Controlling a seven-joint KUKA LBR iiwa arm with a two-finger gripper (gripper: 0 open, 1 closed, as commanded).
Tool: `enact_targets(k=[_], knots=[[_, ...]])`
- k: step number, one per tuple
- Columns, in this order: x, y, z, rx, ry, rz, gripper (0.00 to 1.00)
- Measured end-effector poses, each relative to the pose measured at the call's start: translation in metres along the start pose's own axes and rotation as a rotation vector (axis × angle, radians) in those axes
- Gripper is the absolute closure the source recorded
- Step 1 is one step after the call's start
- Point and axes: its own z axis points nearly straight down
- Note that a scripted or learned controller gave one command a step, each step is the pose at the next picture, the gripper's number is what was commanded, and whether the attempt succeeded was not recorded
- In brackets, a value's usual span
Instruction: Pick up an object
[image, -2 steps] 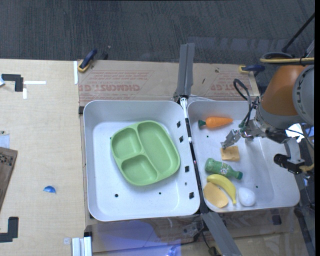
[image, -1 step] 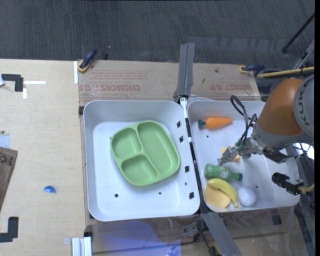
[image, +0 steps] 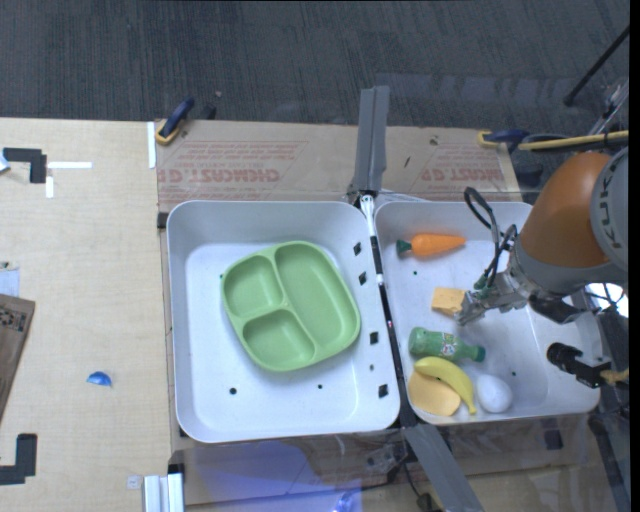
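Altogether two white bins sit side by side on the bench (image: 80, 300). One green plate (image: 290, 304), split into three compartments, lies alone in the left bin (image: 190, 330). Five small things share the right bin (image: 520, 370): one orange carrot (image: 436, 244) near the far wall, one yellow cheese wedge (image: 448, 300) toward the middle, one green bottle (image: 445, 346) lying on its side just nearer than the cheese, one yellow banana (image: 447, 377) touching the bottle's near side and resting over an orange-yellow round piece (image: 432, 400), and one white egg (image: 493, 393) just right of the banana by the near wall. One arm (image: 565, 215), grey with its orange band, reaches in from the right, and its tool (image: 472, 311) is low inside the right bin, just beside the cheese wedge's right edge; whether it is open or closed I cannot tell, and nothing is visibly held in it
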Motion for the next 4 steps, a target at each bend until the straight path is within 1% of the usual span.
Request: enact_targets(k=[1, 2, 3, 4], knots=[[0.0, 0.0, 0.0, 0.0, 0.0, -0.001, 0.0], [0.019, -0.064, 0.008, 0.0, 0.0, 0.015, 0.0], [-0.008, -0.07, 0.007, -0.002, -0.001, 0.176, 0.0], [-0.012, 0.007, -0.001, 0.0, -0.002, 0.41, 0.0]])
